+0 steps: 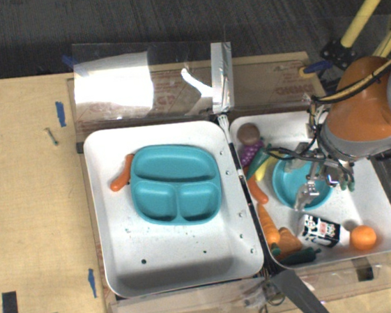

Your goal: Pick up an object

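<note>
The arm's hand [310, 192] hangs low in the right shallow white bin [387, 207], over the near rim of a round teal plastic bowl [290, 182]; whether it is released or clenched I cannot tell, and nothing shows in it. Candidate things crowd this bin: a small black-and-white printed box [321, 231] just below the hand, a round orange toy fruit [363, 238] beside that box near the bin's corner, long orange carrot-like pieces [268, 225] along the left wall, and a brownish ball [249, 133] with a purple grape-like cluster [250, 154] at the far end. The left bin [111, 218] carries a teal divided tray [176, 182] with an orange piece [121, 177] touching its left edge. The box looks the nearest target; a good attempt would centre over it, clear of the bowl's rim, and close across its narrower side.
</note>
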Controlling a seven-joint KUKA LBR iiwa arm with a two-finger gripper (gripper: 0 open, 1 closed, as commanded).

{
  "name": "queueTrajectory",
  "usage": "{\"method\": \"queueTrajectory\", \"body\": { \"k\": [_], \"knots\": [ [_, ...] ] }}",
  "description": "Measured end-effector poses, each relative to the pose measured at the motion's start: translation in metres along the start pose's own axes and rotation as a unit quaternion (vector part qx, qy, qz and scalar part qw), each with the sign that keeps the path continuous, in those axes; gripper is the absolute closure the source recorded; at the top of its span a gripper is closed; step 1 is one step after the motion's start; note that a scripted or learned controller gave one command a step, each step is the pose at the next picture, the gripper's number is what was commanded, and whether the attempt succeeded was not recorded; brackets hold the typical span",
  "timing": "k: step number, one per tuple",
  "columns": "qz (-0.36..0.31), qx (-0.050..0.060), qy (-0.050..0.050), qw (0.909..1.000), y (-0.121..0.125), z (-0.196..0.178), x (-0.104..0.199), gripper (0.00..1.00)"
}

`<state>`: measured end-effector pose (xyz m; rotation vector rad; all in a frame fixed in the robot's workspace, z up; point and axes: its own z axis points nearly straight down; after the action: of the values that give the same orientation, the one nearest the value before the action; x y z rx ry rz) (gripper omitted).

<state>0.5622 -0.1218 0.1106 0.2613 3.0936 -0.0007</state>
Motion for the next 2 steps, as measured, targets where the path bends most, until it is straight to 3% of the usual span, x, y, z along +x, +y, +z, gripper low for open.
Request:
{"method": "queueTrajectory", "body": {
  "k": [1, 2],
  "knots": [
    [0.089, 0.001, -0.007, 0.9960, 0.012, 0.006, 0.015, 0.00],
    [0.208, -0.001, -0.019, 0.9780, -0.007, 0.004, 0.056, 0.00]
  ]
}}
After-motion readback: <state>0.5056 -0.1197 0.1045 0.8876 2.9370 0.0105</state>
